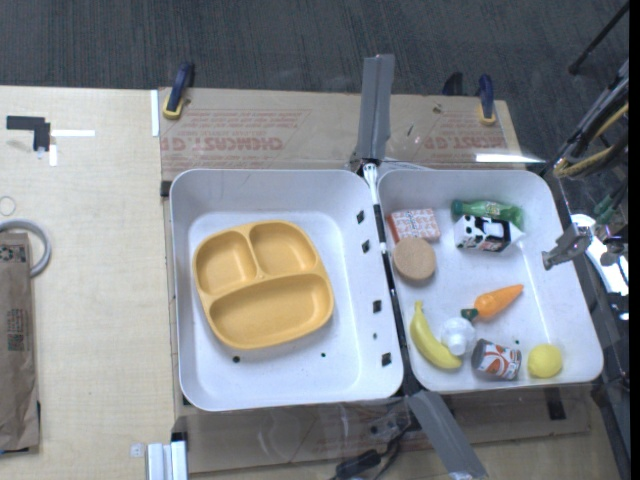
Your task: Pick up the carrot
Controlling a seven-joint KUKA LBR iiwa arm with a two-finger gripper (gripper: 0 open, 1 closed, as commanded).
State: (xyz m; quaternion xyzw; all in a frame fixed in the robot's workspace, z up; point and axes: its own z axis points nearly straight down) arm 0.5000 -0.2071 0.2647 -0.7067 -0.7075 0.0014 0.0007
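In the right bin (pixel 560 208) your carrot (pixel 497 301) lay near the middle, tip pointing right — banana (pixel 431 339) just left, a can (pixel 496 360) and lemon (pixel 545 361) below it. The gripper (pixel 567 247) sat at the bin's right rim, well apart; I couldn't tell its state. Risk as I judged it: a slanted carrot rolls off the close, or the descent clips the can.

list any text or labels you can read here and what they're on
"CHEMCO'S GR...": red print, upside down, on the cardboard sheet behind the bins; the rest is unclear.
Can: label too blurred to read.
Brown paper bag: small print, unreadable.
Green packet: nothing legible.
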